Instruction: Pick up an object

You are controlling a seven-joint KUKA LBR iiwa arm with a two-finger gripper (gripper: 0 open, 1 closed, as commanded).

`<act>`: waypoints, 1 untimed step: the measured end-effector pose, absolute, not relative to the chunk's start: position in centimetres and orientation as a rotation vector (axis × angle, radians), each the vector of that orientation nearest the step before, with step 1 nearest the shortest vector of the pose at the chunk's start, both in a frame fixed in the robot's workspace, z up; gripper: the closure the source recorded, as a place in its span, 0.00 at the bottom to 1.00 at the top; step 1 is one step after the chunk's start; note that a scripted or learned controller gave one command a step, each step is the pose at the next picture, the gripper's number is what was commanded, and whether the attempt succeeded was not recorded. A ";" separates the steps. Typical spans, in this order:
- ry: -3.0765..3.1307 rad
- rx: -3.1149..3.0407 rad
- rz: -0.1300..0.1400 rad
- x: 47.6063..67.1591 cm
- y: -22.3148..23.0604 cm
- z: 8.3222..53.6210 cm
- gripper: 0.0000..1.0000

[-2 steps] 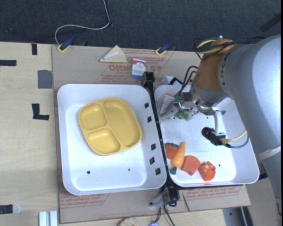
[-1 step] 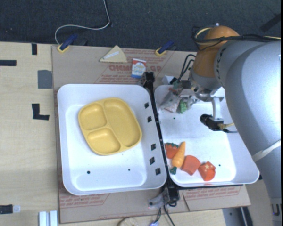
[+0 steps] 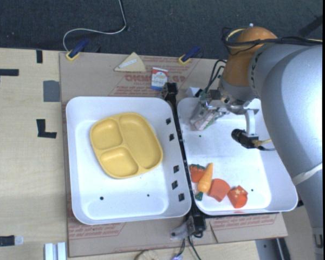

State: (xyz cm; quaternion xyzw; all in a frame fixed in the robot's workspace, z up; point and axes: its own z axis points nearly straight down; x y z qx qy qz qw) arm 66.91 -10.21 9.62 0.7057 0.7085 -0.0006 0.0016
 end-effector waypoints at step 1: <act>2.224 2.219 0.001 62.3 -6.0 18.5 1.00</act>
